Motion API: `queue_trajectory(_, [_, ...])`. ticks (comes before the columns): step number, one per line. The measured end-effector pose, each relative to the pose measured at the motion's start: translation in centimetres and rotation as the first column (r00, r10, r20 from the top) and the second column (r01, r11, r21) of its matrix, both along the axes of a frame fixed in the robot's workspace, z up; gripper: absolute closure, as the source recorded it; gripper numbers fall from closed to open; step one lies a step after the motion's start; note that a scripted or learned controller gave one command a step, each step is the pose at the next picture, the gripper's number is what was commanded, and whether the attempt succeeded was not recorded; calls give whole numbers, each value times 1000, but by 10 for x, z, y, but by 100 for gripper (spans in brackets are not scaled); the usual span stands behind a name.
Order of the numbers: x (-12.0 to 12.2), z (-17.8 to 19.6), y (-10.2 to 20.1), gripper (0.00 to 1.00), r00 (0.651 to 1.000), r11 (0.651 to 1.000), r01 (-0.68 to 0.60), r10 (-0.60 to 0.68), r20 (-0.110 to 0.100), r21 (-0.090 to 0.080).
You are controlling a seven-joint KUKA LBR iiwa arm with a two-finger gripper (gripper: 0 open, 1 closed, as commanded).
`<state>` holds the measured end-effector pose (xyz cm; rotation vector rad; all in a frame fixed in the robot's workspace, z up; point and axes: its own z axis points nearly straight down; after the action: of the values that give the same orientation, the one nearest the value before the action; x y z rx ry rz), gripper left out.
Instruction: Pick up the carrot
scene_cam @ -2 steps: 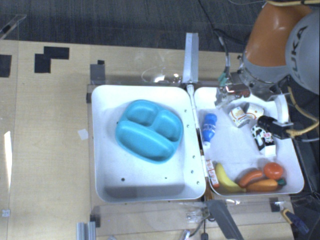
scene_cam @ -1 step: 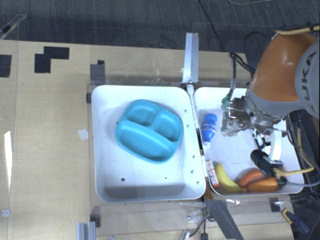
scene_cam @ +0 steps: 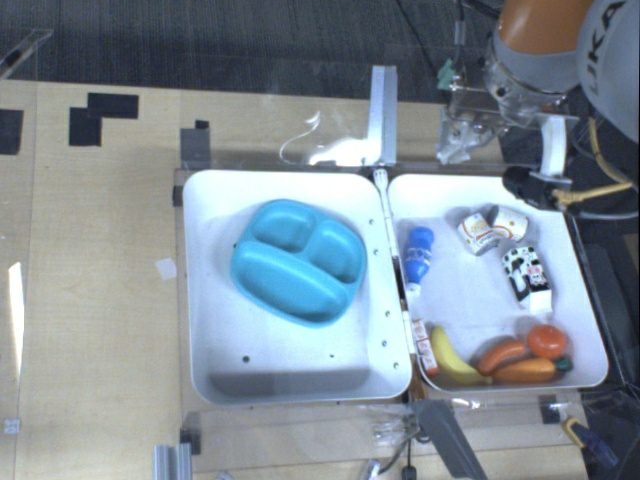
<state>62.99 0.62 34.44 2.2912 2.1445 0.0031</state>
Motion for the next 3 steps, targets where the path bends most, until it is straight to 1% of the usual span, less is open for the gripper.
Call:
queue_trajectory(1, [-4,91,4,100,1000,1000,-26,26,1,0])
queue_trajectory(2, [0,68,41,100,964,964,-266,266,-2,0])
queue_trajectory(3, [38,-102,73,100,964,964,-266,266,-3,1])
